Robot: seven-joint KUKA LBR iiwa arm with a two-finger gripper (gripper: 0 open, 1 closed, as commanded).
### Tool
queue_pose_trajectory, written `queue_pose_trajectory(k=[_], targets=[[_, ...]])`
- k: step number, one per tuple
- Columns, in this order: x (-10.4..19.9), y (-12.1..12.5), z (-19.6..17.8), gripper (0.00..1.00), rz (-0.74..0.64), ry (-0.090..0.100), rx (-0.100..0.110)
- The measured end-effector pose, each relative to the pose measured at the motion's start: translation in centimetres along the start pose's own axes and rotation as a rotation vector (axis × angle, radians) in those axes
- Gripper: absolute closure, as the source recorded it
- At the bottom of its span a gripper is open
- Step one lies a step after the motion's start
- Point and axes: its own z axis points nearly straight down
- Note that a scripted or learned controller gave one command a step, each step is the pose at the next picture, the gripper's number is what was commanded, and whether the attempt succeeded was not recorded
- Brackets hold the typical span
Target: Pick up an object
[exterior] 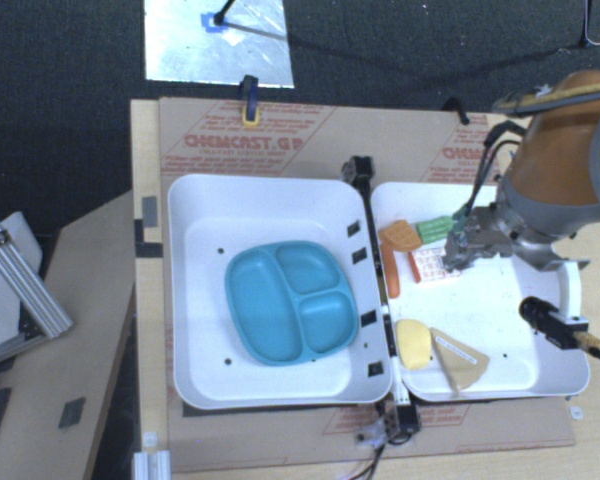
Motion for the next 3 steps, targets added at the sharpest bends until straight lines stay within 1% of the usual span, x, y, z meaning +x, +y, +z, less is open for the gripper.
queue_pose_trajectory(k=[1, 3], targets=[[4.4, 0.9, 0.4, 1.00, 0.000, 0.000, 0.001], [14.9, 0.5, 2.2, 1.00, -0.001, 0.001, 0.003]])
